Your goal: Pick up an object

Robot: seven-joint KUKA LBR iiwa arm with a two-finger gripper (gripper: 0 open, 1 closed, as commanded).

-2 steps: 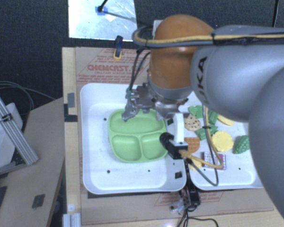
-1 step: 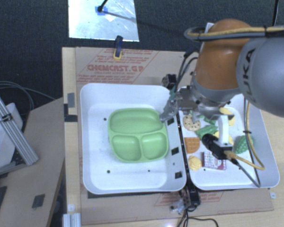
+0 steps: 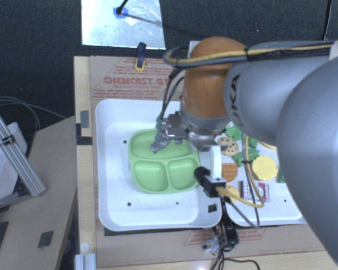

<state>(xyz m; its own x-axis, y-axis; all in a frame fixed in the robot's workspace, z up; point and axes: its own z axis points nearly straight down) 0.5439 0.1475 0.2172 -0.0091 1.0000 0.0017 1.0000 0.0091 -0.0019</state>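
Over the left bin, the arm's gripper hangs at the rim of a green divided tray, its metal tips low at the tray's upper compartment. Whether they are spread or closed cannot be told from this slant. Small toy foods, a yellow disc among them, lie in the right bin. The step looks like the descent to grasp; next comes closing on the rim and lifting cleanly.

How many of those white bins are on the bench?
2. One white bin lies on the left, holding a green divided tray. The other white bin sits beside it on the right, largely hidden under the arm.
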